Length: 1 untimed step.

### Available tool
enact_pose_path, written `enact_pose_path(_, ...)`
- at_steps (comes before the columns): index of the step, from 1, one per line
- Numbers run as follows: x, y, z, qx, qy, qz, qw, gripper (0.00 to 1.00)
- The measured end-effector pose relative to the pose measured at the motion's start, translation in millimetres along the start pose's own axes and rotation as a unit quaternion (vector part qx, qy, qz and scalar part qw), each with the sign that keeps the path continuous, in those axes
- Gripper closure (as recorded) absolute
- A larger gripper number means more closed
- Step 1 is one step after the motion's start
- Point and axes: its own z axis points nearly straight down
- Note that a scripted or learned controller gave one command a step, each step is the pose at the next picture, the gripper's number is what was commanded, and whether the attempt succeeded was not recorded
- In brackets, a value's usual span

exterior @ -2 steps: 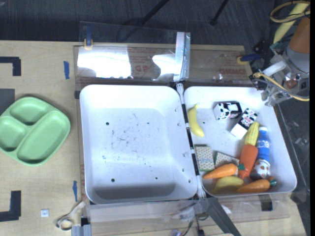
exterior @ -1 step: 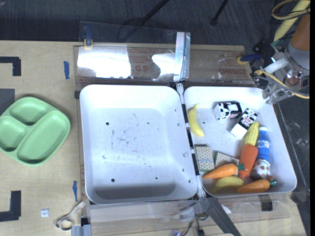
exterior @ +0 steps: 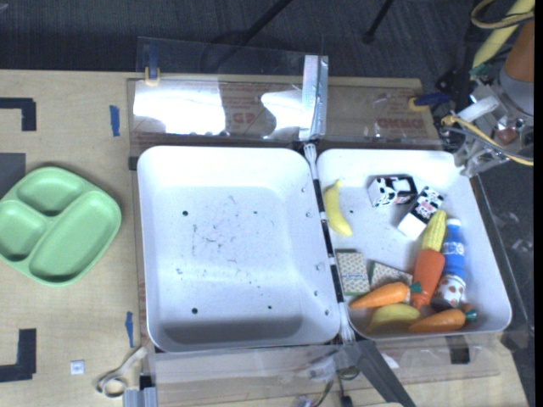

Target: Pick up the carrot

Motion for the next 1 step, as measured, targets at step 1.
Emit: enact_pose_path(1,-7.5,12.7,16.4,0.000,0.000,0.058,0.9983,1.00)
